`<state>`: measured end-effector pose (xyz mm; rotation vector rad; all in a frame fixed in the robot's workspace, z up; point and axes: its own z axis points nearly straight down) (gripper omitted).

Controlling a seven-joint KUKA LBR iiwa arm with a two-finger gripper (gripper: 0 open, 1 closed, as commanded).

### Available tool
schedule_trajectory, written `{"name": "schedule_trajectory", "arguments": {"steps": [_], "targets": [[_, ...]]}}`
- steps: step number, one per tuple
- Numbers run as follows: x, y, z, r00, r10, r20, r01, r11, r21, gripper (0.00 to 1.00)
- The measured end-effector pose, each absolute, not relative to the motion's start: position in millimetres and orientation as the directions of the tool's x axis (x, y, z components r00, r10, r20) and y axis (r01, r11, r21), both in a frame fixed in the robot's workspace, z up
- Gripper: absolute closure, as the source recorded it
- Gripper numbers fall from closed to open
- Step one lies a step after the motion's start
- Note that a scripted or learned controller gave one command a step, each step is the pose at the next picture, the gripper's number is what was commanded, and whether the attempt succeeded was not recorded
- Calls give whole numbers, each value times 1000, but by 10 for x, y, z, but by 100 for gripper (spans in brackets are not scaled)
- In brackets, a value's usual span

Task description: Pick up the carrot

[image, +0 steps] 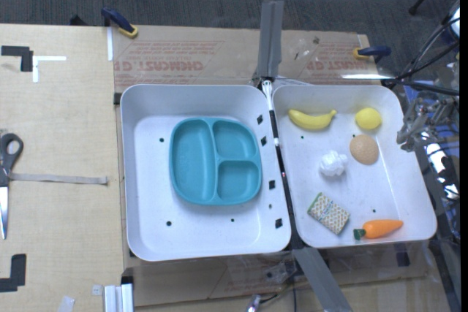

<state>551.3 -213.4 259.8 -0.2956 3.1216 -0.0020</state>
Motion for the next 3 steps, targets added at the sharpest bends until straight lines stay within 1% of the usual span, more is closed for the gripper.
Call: {"name": "schedule_trajectory", "arguments": {"steps": [1,2,3], "targets": [[5090,-1752,2192,-995,-103,-3,-103,995,0,100],[4919,-2224,2620,-982,-188,-7,-188,982,-3,100],[5311,-2123,2116,-962,-271,-4,-271,962,0,100]]}}
